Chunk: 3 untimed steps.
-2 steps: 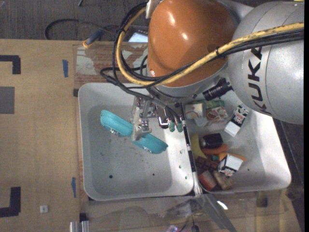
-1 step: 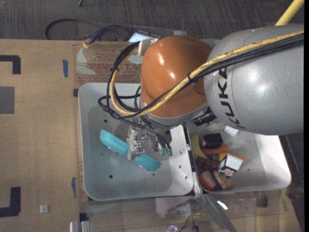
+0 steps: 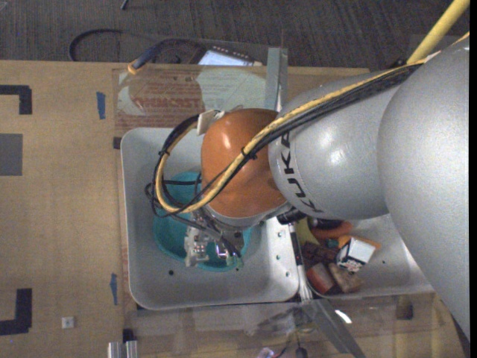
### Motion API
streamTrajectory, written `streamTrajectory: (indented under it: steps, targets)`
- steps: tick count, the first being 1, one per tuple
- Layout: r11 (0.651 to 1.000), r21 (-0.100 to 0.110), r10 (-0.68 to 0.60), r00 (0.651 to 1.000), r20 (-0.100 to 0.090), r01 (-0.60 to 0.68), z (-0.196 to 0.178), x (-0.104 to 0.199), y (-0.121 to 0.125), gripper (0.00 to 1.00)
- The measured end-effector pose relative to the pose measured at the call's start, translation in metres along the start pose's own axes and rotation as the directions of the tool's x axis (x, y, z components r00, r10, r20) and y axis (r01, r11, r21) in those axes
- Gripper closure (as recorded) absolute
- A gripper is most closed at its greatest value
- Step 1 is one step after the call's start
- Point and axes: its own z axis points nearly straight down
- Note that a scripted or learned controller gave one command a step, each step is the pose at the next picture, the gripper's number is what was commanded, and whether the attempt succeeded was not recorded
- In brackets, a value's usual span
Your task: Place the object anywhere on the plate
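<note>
Tool [image 3: 212, 250] (finger state impossible to tell) hangs below the arm's [image 3: 335, 162] orange band, over the teal plate [image 3: 170, 237].

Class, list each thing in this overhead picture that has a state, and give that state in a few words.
Gripper: down over the plate, fingers hidden.
Teal plate: flat in the left bin, mostly covered by the arm.
Left bin: holds the plate.
Right bin: holds a cluttered pile of small objects.
</note>
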Motion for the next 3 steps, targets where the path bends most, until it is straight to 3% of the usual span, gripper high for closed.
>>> streamTrajectory:
  steps: [1,2,3]
  targets:
    - [0.999,0.001,-0.032,0.999,0.005,0.032,-0.215,0.008,-0.089,1.0]
    - [0.932,0.001,-0.363,0.932,0.003,0.363,-0.124,-0.044,-0.09,1.0]
    - [0.882,0.001,-0.472,0.882,0.003,0.472,-0.092,-0.072,-0.085,1.0]
